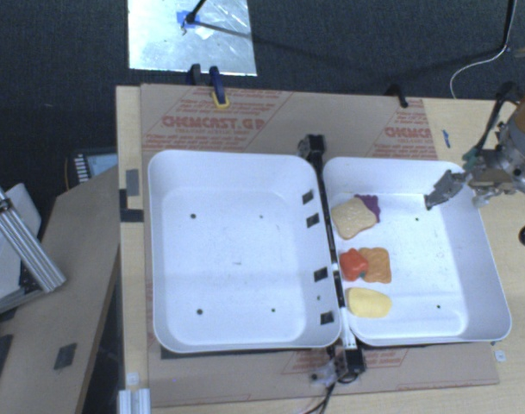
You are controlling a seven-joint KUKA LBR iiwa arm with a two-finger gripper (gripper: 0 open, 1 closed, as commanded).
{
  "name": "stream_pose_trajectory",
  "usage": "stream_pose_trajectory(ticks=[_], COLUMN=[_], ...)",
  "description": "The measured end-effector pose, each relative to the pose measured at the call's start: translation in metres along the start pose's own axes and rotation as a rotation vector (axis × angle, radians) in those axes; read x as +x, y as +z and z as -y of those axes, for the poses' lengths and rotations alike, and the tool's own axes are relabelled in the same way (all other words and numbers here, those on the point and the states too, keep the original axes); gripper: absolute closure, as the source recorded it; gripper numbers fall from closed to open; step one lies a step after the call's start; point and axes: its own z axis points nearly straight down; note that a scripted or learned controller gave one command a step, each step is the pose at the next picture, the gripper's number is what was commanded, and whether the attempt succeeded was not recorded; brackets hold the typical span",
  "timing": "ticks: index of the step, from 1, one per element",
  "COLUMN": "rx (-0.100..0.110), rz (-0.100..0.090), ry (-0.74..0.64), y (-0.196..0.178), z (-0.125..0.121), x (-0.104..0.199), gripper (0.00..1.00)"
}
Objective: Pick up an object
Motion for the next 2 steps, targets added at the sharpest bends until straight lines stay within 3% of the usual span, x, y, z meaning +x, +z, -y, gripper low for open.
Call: stream_pose_trajectory(ticks=[1,2], rx=[-0.002,-0.006], rz=[0.0,0.0], ry=[-0.004,-0.006], y=[-0.042,-0.087], z=[0.023,-0.006], x=[0.034,0.071], gripper=[0.0,0.0])
